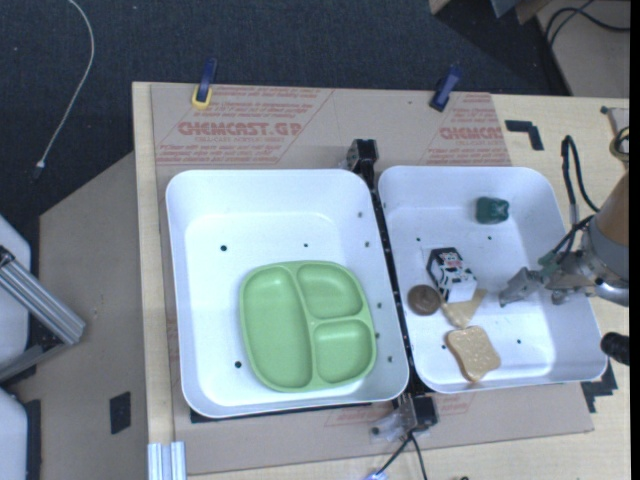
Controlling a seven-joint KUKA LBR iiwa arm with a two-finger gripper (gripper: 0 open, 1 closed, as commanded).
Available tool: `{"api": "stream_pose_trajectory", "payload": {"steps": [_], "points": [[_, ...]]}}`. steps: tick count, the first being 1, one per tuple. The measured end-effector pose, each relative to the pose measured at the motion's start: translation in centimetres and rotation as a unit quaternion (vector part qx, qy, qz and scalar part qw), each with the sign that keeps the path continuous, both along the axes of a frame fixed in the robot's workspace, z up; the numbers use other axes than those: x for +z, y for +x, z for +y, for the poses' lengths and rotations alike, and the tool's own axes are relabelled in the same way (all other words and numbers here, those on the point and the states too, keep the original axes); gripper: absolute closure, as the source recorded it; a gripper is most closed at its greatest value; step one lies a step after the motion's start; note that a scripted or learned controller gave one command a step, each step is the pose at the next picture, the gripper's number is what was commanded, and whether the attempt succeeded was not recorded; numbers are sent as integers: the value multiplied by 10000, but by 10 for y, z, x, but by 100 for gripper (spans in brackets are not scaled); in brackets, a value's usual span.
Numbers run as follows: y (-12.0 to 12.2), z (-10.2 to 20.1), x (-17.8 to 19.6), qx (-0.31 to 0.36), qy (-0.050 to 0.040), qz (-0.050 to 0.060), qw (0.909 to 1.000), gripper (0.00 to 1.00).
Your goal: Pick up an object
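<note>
I am hovering my jaws (pixel 522 286), empty and seemingly parted, low in the right bin (pixel 530 353), at three o'clock from the toast slice (pixel 472 353), brown disc (pixel 425 299) and small printed box (pixel 450 271), approaching that cluster sideways.

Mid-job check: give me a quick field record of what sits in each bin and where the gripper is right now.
left bin: green divided plate, three compartments
right bin: dark green object near far side; black-and-white toy; brown round piece by the divider; two toast-like pieces near front
gripper: over right bin, at its right part, nothing seen between the fingers
bench: cardboard sheet, two clamps at far edge
</note>
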State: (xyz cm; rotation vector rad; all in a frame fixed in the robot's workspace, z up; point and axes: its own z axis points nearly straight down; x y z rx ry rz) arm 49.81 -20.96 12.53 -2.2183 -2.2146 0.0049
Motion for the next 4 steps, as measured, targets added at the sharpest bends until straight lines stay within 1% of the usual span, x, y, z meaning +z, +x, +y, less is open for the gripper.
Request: {"api": "stream_pose_trajectory", "payload": {"steps": [1,2,3,4], "points": [[2,0,14,3,-19,-46,10000,100],[-5,0,61,9,-29,-62,10000,100],[1,4,106,18,-32,-74,10000,100],[2,4,160,16,-34,-77,10000,100]]}}
